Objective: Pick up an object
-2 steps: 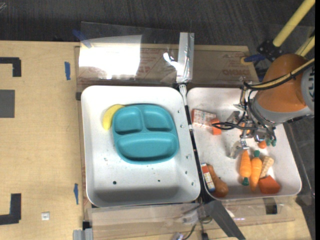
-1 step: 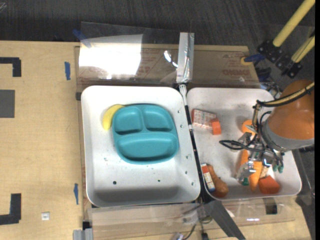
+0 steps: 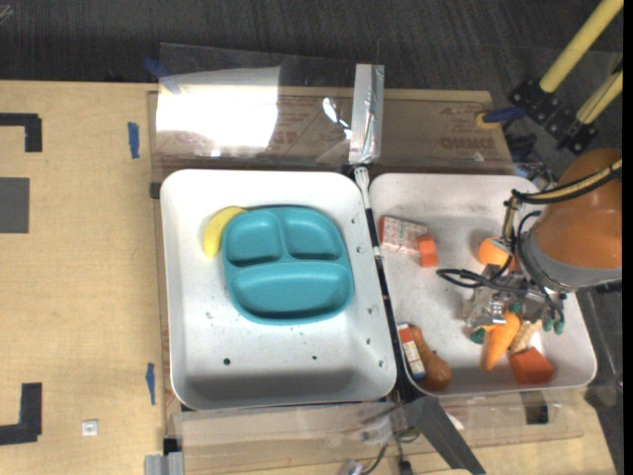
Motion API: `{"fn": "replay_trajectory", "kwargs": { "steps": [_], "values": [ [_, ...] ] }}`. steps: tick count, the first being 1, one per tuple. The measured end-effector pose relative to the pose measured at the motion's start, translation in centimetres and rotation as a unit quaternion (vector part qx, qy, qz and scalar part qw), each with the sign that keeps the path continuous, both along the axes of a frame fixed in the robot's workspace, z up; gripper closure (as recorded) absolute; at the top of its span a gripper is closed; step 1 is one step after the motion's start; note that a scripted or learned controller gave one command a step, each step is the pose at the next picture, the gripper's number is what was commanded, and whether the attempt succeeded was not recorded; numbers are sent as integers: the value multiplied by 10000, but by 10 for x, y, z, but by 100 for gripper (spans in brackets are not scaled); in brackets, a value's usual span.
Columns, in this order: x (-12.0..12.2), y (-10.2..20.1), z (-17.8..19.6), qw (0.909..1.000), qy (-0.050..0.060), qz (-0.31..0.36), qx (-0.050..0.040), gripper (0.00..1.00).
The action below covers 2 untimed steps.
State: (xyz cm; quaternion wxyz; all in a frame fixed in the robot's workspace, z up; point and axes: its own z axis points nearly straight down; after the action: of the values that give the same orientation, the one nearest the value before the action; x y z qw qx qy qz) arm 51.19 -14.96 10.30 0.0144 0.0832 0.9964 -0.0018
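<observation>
camera view: carrot (image 3: pixel 498 341) just beneath tool (image 3: pixel 497 310), right bin (image 3: pixel 455 206)

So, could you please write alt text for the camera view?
The gripper hangs low in the right bin over small orange toys. In the left bin, a teal divided plate partly covers a yellow banana.

the shallow white plastic left bin (image 3: pixel 188 265) shows a few dark specks on its floor. inside that bin, the teal divided plastic plate (image 3: pixel 287 262) is one flat teal all over, and at the plate's left edge a yellow curved banana-like piece (image 3: pixel 216 228) peeks out. right of that bin, the shallow white plastic right bin (image 3: pixel 450 206) holds an orange toy carrot (image 3: pixel 499 339), a red-orange block (image 3: pixel 534 366), a small pink-and-white printed packet (image 3: pixel 401 232) and a brown sausage-like piece (image 3: pixel 431 362).
</observation>
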Motion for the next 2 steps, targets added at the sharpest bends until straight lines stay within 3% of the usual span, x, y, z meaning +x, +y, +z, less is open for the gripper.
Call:
{"fn": "replay_trajectory", "kwargs": {
  "steps": [1, 2],
  "values": [
    [43, -57, 149, 9992, 56, 399, -10, 100],
    [41, -56, 144, 9991, 104, 406, 15, 0]
  ]
}}
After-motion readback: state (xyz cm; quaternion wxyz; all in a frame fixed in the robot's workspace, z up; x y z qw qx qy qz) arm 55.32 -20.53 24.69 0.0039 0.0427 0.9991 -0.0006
